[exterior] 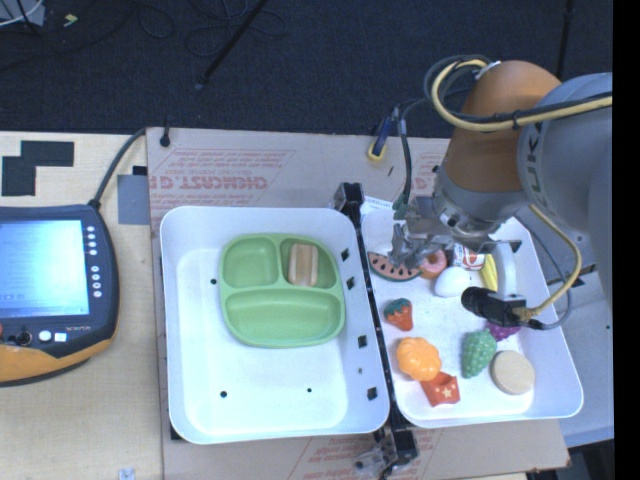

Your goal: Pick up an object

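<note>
My gripper (410, 251) hangs low over the far-left part of the right bin (560, 393). Its tip is right above a watermelon slice (384, 265) and a small red-orange piece (434, 262). Nothing visibly hangs from it. Close by lie a white egg (451, 282), a strawberry (399, 314), an orange pumpkin-like toy (418, 357), a red piece (441, 391), green grapes (478, 353) and a beige round disc (512, 372). A yellow piece (490, 266) and a purple piece (503, 330) are partly hidden by the arm.
The left bin (200, 368) holds a green divided plate (280, 313) with a tan bread piece (302, 264) in its upper right compartment. A black divider (365, 298) runs between the bins. A tablet-like pendant (50, 278) lies on the bench at the left.
</note>
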`<control>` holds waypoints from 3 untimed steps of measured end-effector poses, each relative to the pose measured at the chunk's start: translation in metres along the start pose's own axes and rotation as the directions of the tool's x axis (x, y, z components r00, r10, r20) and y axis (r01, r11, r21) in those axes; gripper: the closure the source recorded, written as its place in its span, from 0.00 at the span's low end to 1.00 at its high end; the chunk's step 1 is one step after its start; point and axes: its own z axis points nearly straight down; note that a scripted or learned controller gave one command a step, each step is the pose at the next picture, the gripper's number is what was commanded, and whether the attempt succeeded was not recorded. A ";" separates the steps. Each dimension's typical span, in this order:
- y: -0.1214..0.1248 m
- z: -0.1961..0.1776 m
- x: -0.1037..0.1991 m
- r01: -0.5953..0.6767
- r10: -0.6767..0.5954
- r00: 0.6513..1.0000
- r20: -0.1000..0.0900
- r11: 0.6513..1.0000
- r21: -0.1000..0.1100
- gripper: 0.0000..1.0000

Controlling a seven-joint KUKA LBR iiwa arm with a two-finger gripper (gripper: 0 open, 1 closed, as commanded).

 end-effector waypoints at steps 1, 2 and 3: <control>-0.011 0.004 0.052 0.000 0.000 1.000 0.000 1.000 0.001 1.00; -0.013 -0.001 0.090 0.001 -0.001 1.000 0.000 1.000 -0.001 1.00; 0.002 -0.015 0.088 0.002 -0.002 1.000 0.001 1.000 -0.002 1.00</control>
